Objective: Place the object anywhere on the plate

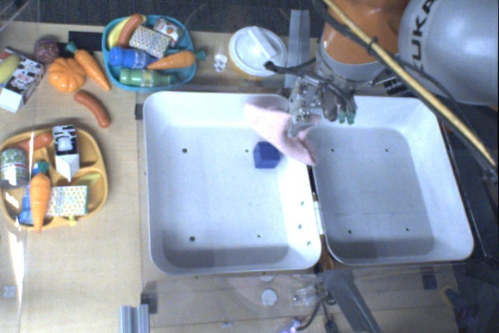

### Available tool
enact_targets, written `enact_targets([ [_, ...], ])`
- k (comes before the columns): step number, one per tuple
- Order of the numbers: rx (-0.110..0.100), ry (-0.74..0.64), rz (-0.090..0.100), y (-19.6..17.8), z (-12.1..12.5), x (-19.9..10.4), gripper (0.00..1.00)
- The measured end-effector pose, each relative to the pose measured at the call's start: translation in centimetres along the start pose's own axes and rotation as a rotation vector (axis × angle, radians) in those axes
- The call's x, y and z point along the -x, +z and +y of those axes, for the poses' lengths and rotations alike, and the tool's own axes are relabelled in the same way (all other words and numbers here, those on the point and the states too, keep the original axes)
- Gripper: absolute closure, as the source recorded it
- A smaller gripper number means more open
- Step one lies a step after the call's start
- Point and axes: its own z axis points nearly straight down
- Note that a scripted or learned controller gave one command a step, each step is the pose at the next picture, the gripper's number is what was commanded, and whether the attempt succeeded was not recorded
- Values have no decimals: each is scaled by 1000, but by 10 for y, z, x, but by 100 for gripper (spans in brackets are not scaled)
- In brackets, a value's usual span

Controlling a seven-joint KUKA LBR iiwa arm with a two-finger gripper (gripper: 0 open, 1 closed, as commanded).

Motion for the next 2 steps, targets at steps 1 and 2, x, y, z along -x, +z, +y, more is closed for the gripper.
enact_targets([
  [1,-1,-3,3,-9,52,-4,100],
  [2,0,-3,2,-9,51,-4,0],
])
